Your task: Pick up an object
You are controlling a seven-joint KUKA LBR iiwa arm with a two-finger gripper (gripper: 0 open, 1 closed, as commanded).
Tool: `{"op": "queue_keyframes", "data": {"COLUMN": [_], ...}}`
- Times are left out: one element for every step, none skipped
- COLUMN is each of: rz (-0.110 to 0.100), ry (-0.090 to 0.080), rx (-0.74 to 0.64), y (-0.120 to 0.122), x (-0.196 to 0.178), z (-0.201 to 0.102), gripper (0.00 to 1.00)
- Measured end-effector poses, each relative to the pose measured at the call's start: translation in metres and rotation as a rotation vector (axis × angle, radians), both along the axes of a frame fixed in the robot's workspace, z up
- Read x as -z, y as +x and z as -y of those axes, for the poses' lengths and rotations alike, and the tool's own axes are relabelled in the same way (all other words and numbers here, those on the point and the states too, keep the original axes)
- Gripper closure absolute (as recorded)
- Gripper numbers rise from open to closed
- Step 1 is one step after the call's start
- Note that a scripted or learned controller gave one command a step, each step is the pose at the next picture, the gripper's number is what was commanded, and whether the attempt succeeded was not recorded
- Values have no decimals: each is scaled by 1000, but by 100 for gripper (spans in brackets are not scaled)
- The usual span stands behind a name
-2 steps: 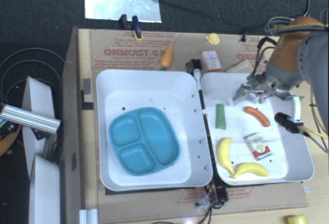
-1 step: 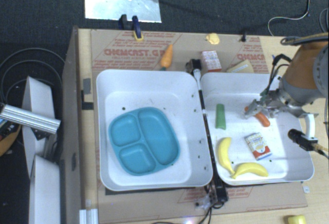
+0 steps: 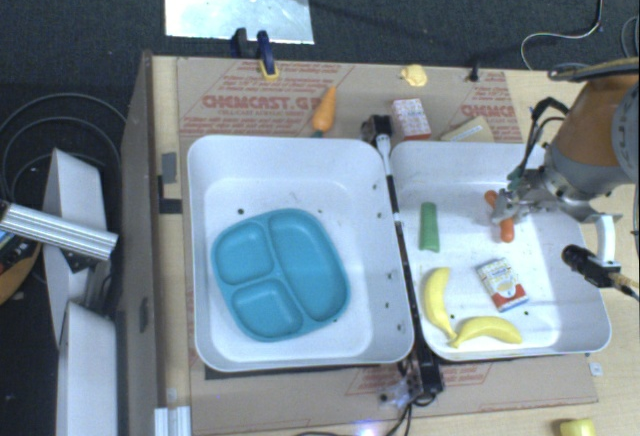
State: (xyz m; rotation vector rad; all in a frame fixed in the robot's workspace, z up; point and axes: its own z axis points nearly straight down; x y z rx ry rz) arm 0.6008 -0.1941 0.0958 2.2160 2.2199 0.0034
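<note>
You're looking down on a bench [image 3: 250, 89] topped with brown cardboard printed in red lettering. Two shallow white plastic bins sit directly on it, side by side and touching along their inner edges: the left bin [image 3: 300, 159] and the right bin [image 3: 575, 319]. Behind the bins, on the bare cardboard strip, note an orange carrot-shaped toy [image 3: 324, 110] lying tilted near the left bin's far rim, a small pink-and-white box [image 3: 411, 118] just beside the junction of the bins, a pale cream wedge-shaped piece [image 3: 466, 131] near the right bin's far rim, and a small yellow lump [image 3: 414, 76] at the far edge.
</note>
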Motion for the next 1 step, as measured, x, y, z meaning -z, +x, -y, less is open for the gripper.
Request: {"op": "queue_keyframes", "data": {"rz": [-18], "ry": [1], "rx": [-8], "y": [68], "x": [11], "z": [-50], "gripper": [100]}}
